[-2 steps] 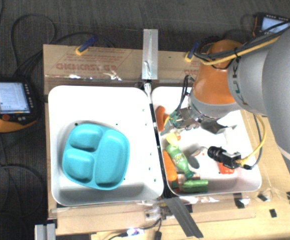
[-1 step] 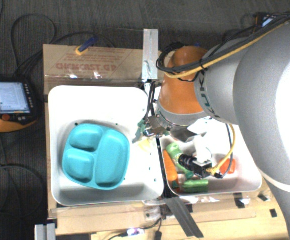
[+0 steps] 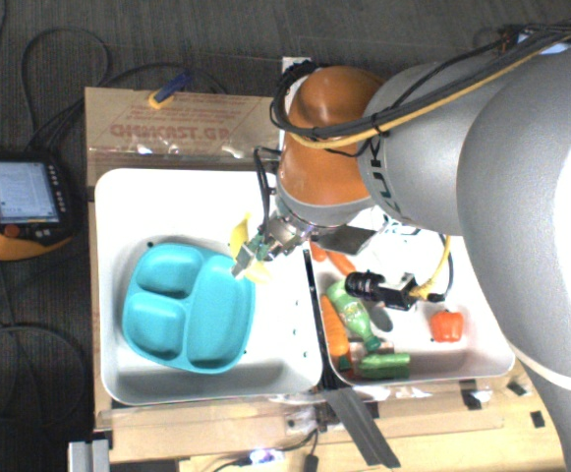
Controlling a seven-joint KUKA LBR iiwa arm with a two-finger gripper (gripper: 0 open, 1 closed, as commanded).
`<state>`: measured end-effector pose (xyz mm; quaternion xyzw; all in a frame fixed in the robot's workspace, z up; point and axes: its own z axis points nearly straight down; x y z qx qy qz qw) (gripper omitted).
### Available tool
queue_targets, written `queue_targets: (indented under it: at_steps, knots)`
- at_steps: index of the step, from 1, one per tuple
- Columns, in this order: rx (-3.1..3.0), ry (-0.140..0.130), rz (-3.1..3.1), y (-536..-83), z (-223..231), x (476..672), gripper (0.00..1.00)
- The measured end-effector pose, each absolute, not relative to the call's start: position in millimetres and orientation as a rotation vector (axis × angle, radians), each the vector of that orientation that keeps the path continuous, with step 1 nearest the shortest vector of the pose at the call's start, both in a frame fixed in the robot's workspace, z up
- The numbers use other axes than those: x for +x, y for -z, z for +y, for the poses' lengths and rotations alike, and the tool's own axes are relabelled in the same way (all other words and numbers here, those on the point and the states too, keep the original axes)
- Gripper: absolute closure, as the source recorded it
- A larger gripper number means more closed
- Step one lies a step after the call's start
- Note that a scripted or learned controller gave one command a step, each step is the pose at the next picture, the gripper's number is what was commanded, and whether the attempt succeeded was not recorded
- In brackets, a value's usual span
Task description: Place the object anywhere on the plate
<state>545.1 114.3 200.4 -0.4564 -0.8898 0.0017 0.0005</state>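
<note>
Big grey arm [image 3: 482,165] reaches over the bins. Its gripper [image 3: 256,254] pinches a yellow thing [image 3: 243,241] just above the blue plate [image 3: 187,308] edge. Move farther over the plate, go low, then let go.

gripper [image 3: 251,254] over left bin [image 3: 108,362] | yellow object [image 3: 241,234] at fingers | blue plate [image 3: 187,308]

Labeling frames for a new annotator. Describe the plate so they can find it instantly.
Look in the left white bin. The plate lies toward that bin's lower left, by the gripper. It's bright turquoise, with three compartments, and it's the largest thing in that bin.
</note>
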Motion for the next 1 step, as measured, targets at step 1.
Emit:
queue_targets:
  at_steps: [1]
  knots:
    - [-1.433,-0.005,-2.794,-200.4,114.3,545.1,0.0]
